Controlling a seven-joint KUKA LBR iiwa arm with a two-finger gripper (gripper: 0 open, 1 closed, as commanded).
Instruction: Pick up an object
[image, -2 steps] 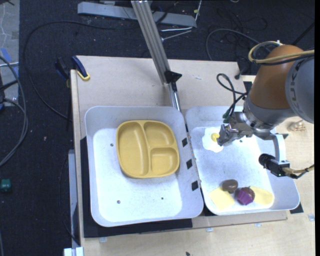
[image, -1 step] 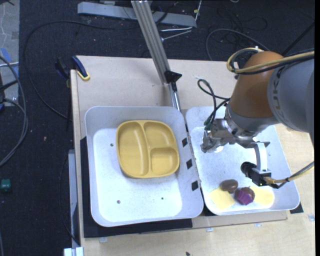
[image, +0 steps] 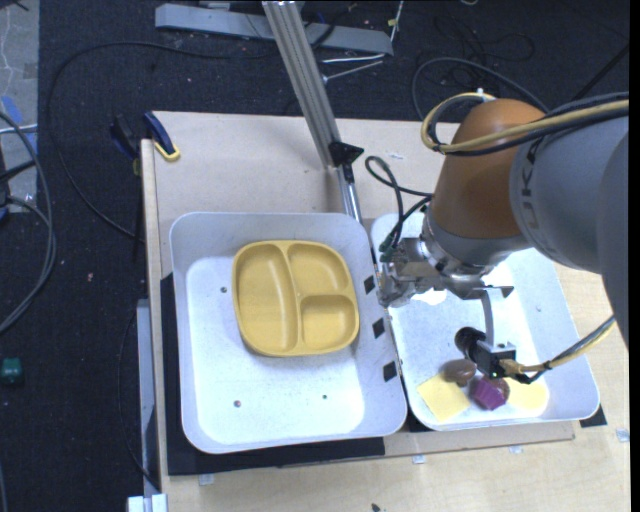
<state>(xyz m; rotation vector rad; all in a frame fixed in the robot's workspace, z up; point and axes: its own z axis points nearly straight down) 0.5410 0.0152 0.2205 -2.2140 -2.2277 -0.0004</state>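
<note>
Down at the 6 o'clock end of the right bin (image: 556, 300) is where the grabbable stuff sits: a purple lump (image: 489, 393), a brownish rounded thing (image: 459, 372) just at its 10 o'clock, and a flat pale yellow piece (image: 441, 399) under or beside them. The gripper (image: 400, 282) hangs over the 9 o'clock edge of that bin, right by the wall it shares with the left bin (image: 200, 400). Honestly can't make out whether it's spread or closed up from this angle, and I see nothing held in it.

What could go sideways, as I read it:
- It's so close to the shared wall that a straight drop could land on the rim instead of on an object.
- The small things are bunched and look like they touch, so a grab may shove one aside or catch two.
- The yellow piece lies flat, so it probably gives nothing to pinch.

Count: two bins. One yellow divided plate (image: 296, 298) with three compartments, in the middle of the left bin. One purple lump, one brownish thing. There's a second yellow patch at the lump's 3 o'clock, so that's one or two pieces, can't tell.
</note>
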